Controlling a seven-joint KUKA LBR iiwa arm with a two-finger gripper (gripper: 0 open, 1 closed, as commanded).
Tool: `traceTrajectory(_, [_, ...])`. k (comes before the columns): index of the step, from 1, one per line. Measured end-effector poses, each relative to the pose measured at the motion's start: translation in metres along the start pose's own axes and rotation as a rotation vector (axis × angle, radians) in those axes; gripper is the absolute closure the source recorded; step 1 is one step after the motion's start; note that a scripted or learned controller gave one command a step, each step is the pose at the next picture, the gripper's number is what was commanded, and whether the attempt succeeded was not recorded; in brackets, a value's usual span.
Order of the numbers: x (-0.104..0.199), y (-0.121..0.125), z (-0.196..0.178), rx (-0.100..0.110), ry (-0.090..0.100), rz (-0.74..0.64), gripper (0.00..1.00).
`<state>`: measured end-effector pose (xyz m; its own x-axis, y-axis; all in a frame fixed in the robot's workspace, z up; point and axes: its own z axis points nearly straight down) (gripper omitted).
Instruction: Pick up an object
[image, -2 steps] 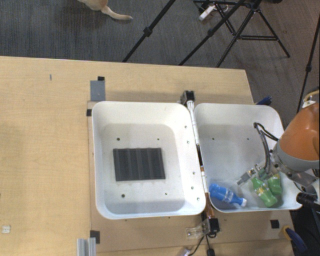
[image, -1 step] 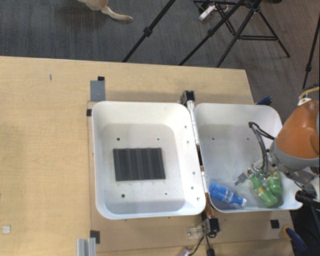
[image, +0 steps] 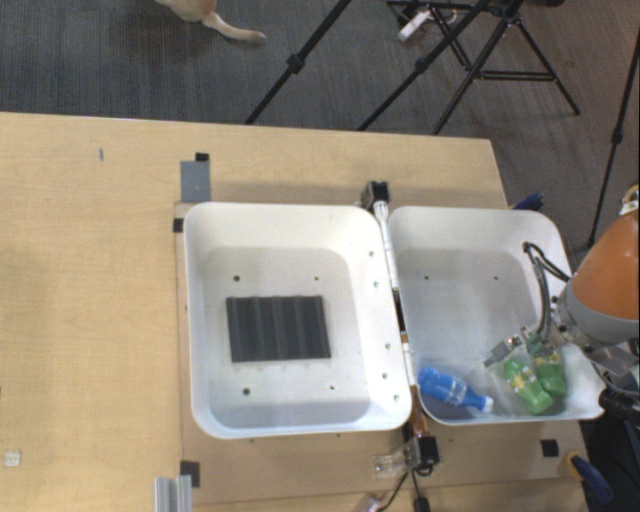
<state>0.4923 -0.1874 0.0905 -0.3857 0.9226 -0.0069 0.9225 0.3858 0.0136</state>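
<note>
Two white bins sit side by side on the desk (image: 90, 300); the left bin (image: 200, 330) carries a dark ribbed mat (image: 278, 328), and the right bin (image: 470, 260) has a blue object (image: 452, 390) and a green object (image: 535, 384) down at its five o'clock corner. The hand (image: 520, 350) hangs right above the green object, likely lined up for it, though I cannot tell how far it is open or whether it has hold of anything.

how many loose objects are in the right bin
2: a blue object lies at the near edge of the right bin, and a green object sits in its near right corner under the gripper, which may hide more.
</note>
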Motion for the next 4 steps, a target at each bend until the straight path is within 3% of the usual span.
traceTrajectory(1, [0.036,0.012,-0.026,0.006,0.003,0.002,0.0])
traceTrajectory(2, [0.009,0.003,0.0,0.002,0.001,-0.113,0.0])
traceTrajectory(3, [0.035,0.012,-0.021,0.006,0.003,-0.105,0.0])
traceTrajectory(4, [0.015,0.006,0.0,0.001,0.001,0.02,0.0])
